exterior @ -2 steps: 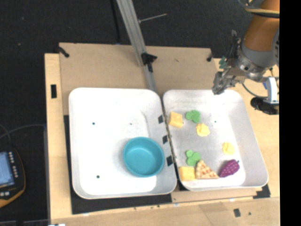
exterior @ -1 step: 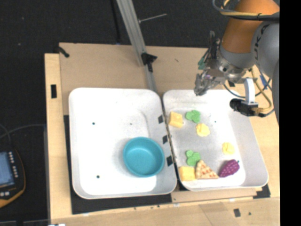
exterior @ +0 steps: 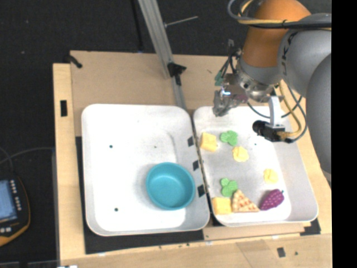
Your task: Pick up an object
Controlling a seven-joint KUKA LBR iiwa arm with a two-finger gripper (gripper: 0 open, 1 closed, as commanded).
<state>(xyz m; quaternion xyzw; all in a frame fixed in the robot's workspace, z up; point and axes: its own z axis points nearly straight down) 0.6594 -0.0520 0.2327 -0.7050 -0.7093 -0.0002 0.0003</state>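
Two white bins sit side by side, the right bin (exterior: 295, 177) holding small toy foods (exterior: 234, 166) in the frame's lower right, while the gripper (exterior: 221, 106) hovers over its upper-left corner, jaws' state unclear.

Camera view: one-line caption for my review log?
Hand over right bin's far edge; toy foods inside; blue bowl in left bin.
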